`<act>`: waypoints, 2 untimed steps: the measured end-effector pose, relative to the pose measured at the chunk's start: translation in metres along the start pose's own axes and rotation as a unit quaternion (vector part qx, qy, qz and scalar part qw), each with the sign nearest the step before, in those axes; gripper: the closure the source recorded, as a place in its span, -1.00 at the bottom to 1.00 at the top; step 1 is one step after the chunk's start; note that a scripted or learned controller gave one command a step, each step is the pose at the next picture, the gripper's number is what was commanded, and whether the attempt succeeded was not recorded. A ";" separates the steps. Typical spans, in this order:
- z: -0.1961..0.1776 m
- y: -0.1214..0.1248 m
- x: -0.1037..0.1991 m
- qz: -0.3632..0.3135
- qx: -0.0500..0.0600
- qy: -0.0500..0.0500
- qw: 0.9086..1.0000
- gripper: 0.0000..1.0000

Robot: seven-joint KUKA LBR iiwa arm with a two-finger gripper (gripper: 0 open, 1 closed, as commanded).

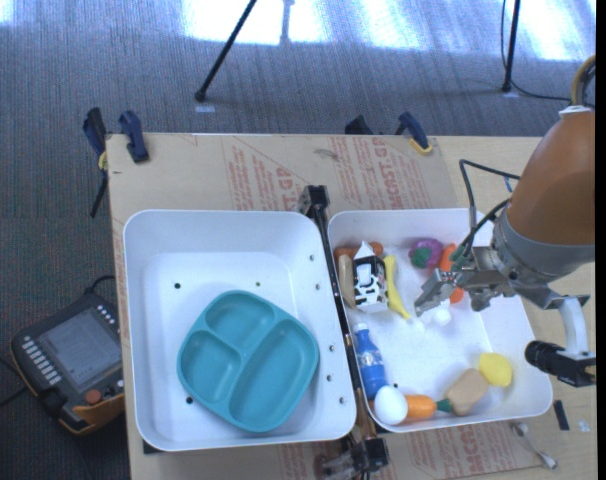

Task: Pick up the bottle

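Observation:
The bottle (370, 360) is blue with a white cap and lies flat along the left wall of the right bin (503, 230), cap toward the back. My gripper (430, 299) hangs over the middle of that bin, to the right of and above the bottle, apart from it. Its fingers (424, 296) are spread with nothing between them. A small white ball (442, 316) lies just below the fingertips.
The right bin also holds a cow-patterned carton (369, 282), a banana (394, 290), a purple fruit (424, 253), a lemon (496, 369), an egg (390, 404), a carrot (424, 406) and a potato-like piece (467, 391). The left bin (148, 258) holds a teal divided plate (248, 360).

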State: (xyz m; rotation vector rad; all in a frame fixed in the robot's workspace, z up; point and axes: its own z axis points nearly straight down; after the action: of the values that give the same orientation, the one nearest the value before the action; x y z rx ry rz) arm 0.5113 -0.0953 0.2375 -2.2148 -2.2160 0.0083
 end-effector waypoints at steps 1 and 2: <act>0.150 0.041 0.006 0.112 0.000 0.000 0.994 -1.00; 0.153 0.017 0.003 0.202 0.001 0.001 0.979 -1.00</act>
State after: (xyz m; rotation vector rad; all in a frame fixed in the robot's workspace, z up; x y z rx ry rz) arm 0.5272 -0.0917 0.0839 -2.6166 -1.7214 0.0105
